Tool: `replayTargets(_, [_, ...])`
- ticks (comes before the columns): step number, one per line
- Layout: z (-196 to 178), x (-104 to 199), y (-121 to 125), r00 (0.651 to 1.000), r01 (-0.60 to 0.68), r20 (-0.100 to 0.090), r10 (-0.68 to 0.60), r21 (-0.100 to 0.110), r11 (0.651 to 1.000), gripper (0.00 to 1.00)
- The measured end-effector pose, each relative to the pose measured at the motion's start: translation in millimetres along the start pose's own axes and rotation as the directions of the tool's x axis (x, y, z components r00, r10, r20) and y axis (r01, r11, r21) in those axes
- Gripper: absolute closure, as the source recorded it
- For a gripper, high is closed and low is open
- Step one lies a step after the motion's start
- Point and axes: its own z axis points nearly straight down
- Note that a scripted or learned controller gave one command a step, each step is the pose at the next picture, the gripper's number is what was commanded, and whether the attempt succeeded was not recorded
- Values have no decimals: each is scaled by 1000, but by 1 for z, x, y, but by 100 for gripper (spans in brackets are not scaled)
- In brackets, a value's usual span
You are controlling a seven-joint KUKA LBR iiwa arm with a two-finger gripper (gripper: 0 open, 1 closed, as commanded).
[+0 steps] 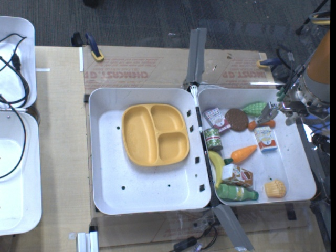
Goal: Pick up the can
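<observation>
while the can (212, 139) is lying against the right bin's (300, 190) left wall, just above the banana (215, 165), it is looking small, rigid and slick; gripping across its round sides seems best. the gripper (272, 111) is hovering well apart, its state unclear.

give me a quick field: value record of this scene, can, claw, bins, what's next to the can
target: small green-labelled can, lying at the left wall of the right white bin
can neighbours: yellow banana just below it, pink-and-white packet above it
claw: claw over the right bin's upper part, near the green knobbly toy, apart from the can
left bin: left white bin holds a yellow three-compartment plate
can status: not yet grasped
</observation>
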Motion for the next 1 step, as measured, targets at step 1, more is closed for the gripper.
replayTargets(1, [43, -49, 50, 998, 55, 2, -55, -3, 998, 0])
